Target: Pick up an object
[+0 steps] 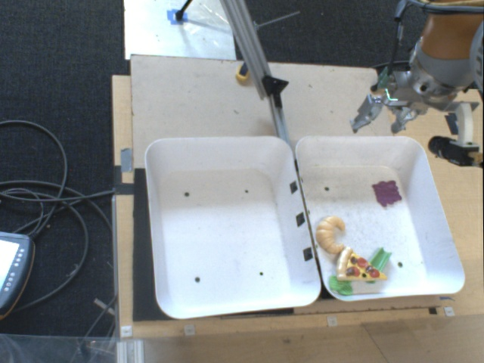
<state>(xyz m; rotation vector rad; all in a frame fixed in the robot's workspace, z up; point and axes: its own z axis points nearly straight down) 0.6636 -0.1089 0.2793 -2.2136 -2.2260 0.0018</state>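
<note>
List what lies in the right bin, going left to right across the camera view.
croissant → pizza slice → purple grapes. The green piece beside the pizza slice overlaps it, so I leave it out.

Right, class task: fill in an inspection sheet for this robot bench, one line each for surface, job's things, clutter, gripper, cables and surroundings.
Surface: tan bench bearing a left bin and a right bin, touching side by side.
Job's things: all in the right bin: a purple piece near the far side, a croissant near the divider, and a pizza slice with a green piece at the near edge.
Clutter: nothing seen.
Gripper: gripper hangs above the right bin's far rim, open, holding nothing.
Cables: black cables loop on the floor left of the bench.
Surroundings: dark carpet, a slanted metal pole, a screen device at the left edge.
</note>
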